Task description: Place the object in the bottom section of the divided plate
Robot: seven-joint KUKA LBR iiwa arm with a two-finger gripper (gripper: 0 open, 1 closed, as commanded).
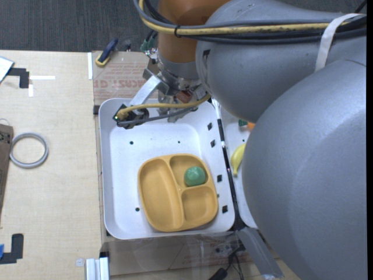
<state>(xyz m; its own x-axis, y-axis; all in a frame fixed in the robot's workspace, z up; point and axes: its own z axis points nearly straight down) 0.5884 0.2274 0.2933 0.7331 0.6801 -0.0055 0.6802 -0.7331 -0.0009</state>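
green ball [195,175] sits in the small top right part of the yellow plate [166,206]. the plate lies in a white bin [116,174]. i see the pincer [175,98] up by the far wall of that bin, well apart from the ball. i cannot tell if the pincer is open or shut, or if it has hold of anything.

I'm counting two white bins on the table [52,214], a left bin [125,174] and a right bin [232,134]. One yellow plate [157,191] with three sections is lying in the left one, holding one green ball [195,175]. One yellow thing [238,156] is showing in the right bin, and one grey tape ring [28,164] is lying outside.
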